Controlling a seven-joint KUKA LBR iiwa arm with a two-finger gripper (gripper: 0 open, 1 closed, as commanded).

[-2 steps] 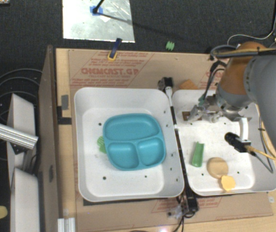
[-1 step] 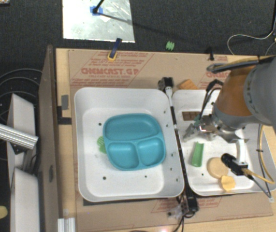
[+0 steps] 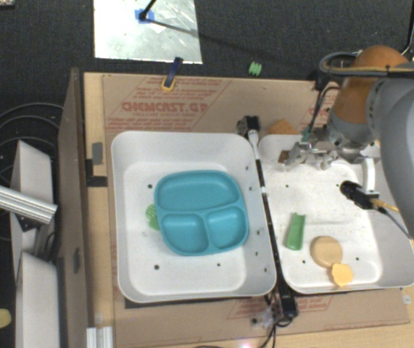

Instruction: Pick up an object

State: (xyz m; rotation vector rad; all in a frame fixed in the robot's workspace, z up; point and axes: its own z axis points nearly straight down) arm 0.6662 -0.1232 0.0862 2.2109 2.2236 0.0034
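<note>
lowest in the right bin [image 3: 402, 270], at about 5 o'clock, sit a small yellow piece [image 3: 342, 274] and a tan round piece [image 3: 326, 250], touching; a green block [image 3: 296, 231] lies just beside them at 9 o'clock. the gripper [image 3: 309, 153] hangs near the bin's 12 o'clock rim, well apart from all three; whether it is released or clenched i cannot tell. risk: the touching pair may slide apart under a descending claw. the left bin [image 3: 130, 216] holds a blue divided tray [image 3: 199, 210].

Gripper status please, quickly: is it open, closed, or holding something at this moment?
Gripper: cannot be told; it sits over the far part of the right bin, with no object seen in it.
</note>
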